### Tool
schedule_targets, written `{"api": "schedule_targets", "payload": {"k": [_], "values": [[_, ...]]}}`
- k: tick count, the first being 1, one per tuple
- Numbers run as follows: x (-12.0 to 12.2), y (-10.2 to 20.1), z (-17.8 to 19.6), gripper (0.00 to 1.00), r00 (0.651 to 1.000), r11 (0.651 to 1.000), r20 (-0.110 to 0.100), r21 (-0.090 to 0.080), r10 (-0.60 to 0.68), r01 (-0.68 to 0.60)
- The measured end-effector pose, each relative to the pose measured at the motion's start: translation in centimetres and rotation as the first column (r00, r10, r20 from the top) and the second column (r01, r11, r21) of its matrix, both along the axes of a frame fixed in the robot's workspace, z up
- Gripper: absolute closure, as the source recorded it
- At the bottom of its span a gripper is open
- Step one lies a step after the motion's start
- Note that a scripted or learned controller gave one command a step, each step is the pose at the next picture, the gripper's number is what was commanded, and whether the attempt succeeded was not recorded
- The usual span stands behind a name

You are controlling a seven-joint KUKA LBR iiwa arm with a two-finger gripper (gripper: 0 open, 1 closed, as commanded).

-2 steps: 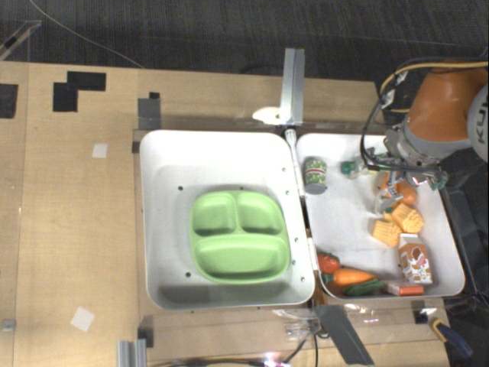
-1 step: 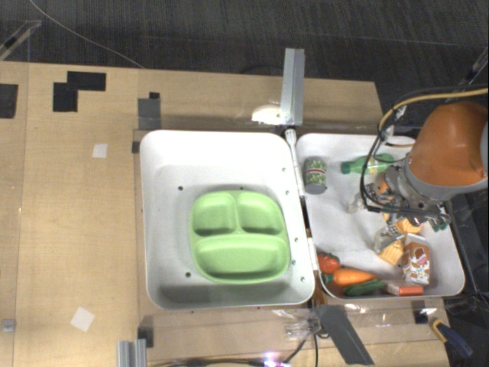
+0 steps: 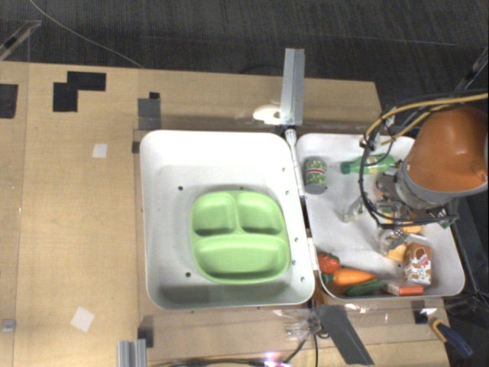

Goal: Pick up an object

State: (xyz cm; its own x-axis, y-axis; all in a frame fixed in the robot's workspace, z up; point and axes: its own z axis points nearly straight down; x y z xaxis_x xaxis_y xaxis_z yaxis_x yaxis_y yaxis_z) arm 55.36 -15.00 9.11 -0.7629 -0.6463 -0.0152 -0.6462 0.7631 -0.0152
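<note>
Orange-banded arm [image 3: 451, 155] hangs over right bin [image 3: 336, 147] w/ end effector [image 3: 397, 224] low near bin's right side; can't tell whether it is clenched or released. Small carton [image 3: 418, 264] lies just below end effector, near front right corner. Carrot [image 3: 354, 277] & red veg [image 3: 328, 264] sit front-left of it; green-label can [image 3: 315, 173] stands well apart by left wall. Left bin [image 3: 164, 174] holds green divided tray [image 3: 240, 235].

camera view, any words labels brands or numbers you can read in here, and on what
None can be read.
Small green-labelled can in the right white bin: label print too blurred to read.
Small red-and-white printed carton in the same bin: printing too small to read.
Green divided plastic plate: no markings seen.
</note>
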Motion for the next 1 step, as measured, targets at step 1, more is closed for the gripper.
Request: {"api": "schedule_targets", "payload": {"k": [1], "values": [[-0.41,-3.34,-0.05,0.00,0.769,0.769,-0.004,-0.001,0.639,-0.639]]}}
